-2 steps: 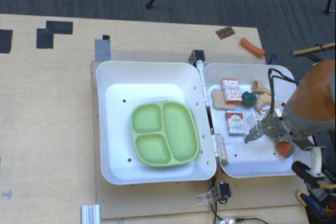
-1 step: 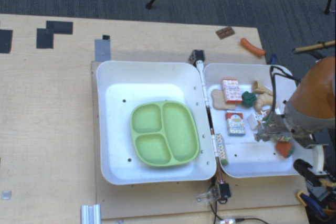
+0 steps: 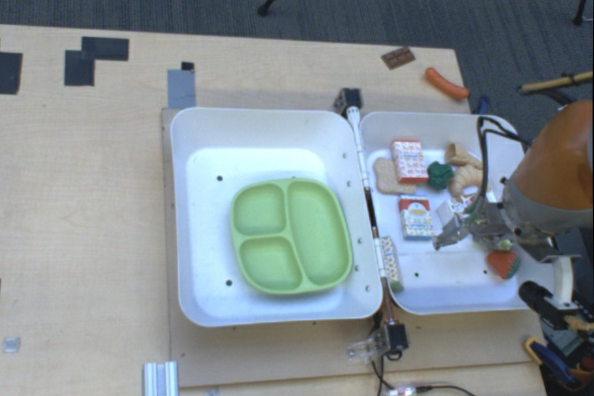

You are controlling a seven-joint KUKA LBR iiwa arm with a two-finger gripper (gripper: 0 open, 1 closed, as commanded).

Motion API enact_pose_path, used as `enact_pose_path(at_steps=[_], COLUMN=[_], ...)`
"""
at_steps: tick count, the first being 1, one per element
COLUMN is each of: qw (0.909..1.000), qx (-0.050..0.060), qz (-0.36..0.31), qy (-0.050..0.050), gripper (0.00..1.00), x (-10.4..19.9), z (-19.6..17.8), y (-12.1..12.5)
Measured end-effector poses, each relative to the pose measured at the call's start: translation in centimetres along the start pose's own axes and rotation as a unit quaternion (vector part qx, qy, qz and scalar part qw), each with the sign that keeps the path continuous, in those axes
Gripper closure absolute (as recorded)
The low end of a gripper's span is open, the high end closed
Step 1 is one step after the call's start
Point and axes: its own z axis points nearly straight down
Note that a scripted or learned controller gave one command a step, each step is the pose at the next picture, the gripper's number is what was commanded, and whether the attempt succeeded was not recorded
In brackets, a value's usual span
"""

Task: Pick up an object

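Two white bins sit on the table [image 3: 83, 199]. The pincer [image 3: 452, 232] hovers over the right bin [image 3: 445, 287], beside a small carton [image 3: 417, 218]. I cannot tell if it is open.

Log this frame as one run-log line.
arm: over right bin | gripper: low beside carton, nothing visibly held | left bin: green tray | pick: not done

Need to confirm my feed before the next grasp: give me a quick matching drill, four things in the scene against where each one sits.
Things:
1. green divided plate
2. orange carrot toy
3. red-and-white carton
4. hand

Places:
A. on the bench beyond the bins
B. left bin
C. above the right bin's floor, beside a small carton
D. right bin, far part

Pairs: 1-B, 2-A, 3-D, 4-C
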Motion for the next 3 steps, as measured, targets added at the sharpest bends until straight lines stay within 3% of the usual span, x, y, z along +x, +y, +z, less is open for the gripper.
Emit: enact_pose_path(at_steps=[1,2,3], qw=[1.0,1.0,1.0], qx=[0.0,-0.003,-0.002], qz=[0.001,0.0,0.0], qy=[-0.002,-0.002,-0.002], gripper=[0.0,1.0,0.0], x=[3.6,3.6,3.7], z=[3.5,2.3,2.3], y=[-0.2,0.1,0.1])
